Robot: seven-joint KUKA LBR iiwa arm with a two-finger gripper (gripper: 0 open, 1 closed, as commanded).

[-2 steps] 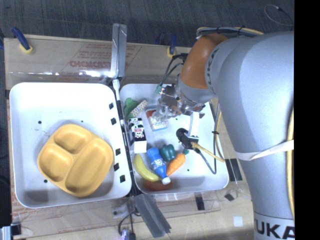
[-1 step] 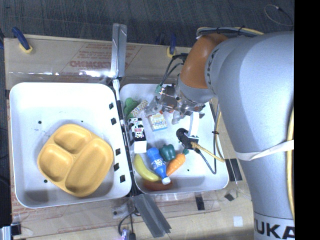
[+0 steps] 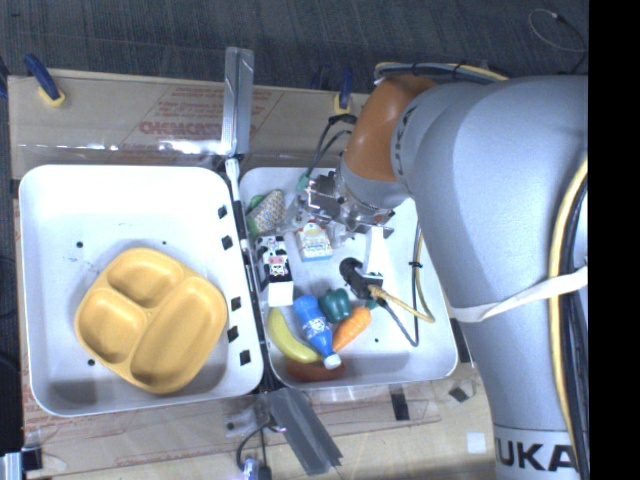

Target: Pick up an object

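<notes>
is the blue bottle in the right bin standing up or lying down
Lying down. The blue bottle rests on its side in the right bin, white cap pointing toward the near rim, between the banana and carrot.

Dark grey carpeted floor (image 3: 150,13) lies beyond a wooden surface (image 3: 120,108). A blue clamp (image 3: 42,76) grips its far-left edge. Lighting is even.

I read "UKA" in white letters on the grey arm base (image 3: 535,455) at the frame's lower right. Red print runs across the cardboard sheet (image 3: 185,113) at upper left, but I can't make it out.
</notes>
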